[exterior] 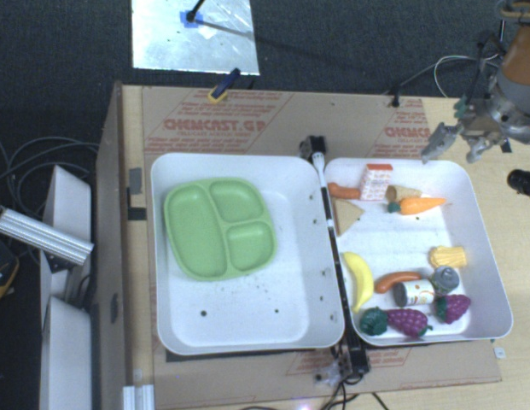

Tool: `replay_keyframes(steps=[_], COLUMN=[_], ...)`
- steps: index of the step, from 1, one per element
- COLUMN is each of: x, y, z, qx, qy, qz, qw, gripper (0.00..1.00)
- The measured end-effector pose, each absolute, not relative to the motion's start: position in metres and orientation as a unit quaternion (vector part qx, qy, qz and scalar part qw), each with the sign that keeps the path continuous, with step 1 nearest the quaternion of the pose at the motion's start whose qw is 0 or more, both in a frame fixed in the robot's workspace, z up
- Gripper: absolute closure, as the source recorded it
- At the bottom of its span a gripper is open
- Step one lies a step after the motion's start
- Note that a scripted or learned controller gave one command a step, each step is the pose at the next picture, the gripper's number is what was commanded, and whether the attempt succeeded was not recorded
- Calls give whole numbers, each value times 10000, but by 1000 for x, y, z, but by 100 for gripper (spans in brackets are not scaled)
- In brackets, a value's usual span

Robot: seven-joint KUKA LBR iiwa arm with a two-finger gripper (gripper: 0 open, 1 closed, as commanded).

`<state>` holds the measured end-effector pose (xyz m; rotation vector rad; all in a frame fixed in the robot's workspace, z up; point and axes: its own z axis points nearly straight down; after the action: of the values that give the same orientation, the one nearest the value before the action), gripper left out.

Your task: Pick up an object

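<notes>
Pincer point(457, 142) is hovering spread open and gripping nothing, just past the right bin's point(486, 254) far right corner. I am seeing the carrot point(418, 204) lying nearest inside, beside a small carton point(376, 182); a green tray point(220, 227) is sitting in the left bin point(239, 323).

"CHEMCAST GP", apparently, on board point(215, 120)

My pincer point(459, 143) is grey metal. I see a pale green tray point(218, 227), yellow banana point(359, 278), orange carrot point(418, 204), purple grapes point(408, 321), white bins point(290, 314).
</notes>
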<state>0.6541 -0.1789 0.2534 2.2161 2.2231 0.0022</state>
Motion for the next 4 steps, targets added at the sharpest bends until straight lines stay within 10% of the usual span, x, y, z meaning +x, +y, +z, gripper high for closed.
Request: replay_keyframes(steps=[1,2,3,4], x=[628,670,660,669], y=[-119,-148,-66,-106], z=[124,205,184,193], qx=[7057,7054,7053,7064], qy=[7086,7088,7089,7078], qz=[0,13,10,8], qw=[-10,26,1,16], gripper=[0,0,0,0])
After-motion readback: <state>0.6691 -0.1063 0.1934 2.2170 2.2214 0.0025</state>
